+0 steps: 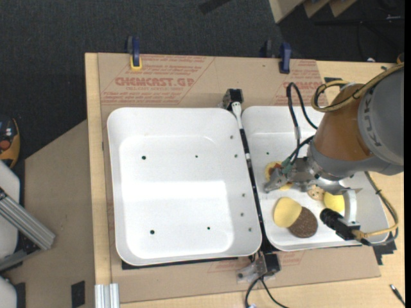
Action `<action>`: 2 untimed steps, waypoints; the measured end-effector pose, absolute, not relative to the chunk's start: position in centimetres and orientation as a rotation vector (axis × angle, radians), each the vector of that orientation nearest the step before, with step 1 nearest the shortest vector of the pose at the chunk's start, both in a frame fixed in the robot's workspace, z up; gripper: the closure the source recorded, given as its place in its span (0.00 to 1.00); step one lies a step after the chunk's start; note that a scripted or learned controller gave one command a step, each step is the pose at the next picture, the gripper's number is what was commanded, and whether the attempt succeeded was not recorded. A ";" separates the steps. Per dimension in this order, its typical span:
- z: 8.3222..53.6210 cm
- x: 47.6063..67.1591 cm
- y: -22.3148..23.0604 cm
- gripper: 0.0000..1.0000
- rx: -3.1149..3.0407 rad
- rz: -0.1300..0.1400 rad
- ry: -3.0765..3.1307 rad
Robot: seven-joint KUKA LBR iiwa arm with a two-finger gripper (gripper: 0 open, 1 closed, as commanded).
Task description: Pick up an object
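Nearest the lens, my grey arm [379, 130] with its orange band [337, 133] comes in from three o'clock and hangs over the right bin [276, 124]. My claw [281, 177] points toward nine o'clock, low over that bin's middle, close to the divider between the two bins. Whether it is parted or closed I cannot tell; the tip is a small dark tangle against the white floor, with a bit of red and yellow [275, 169] just beside it that I cannot identify.

At about five o'clock from the claw lie a yellow piece [285, 210] and a brown round piece [304, 224], touching each other near the bin's front wall. Another yellow piece [333, 202] sits at three o'clock from those, partly hidden under my wrist. Left bin [128, 127] lies at nine o'clock on the board [160, 76].
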State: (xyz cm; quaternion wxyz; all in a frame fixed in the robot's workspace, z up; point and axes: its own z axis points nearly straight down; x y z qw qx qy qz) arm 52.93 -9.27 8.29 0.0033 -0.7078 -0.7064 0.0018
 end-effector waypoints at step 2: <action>29.6 57.7 -5.6 1.00 -2.226 -0.022 -2.240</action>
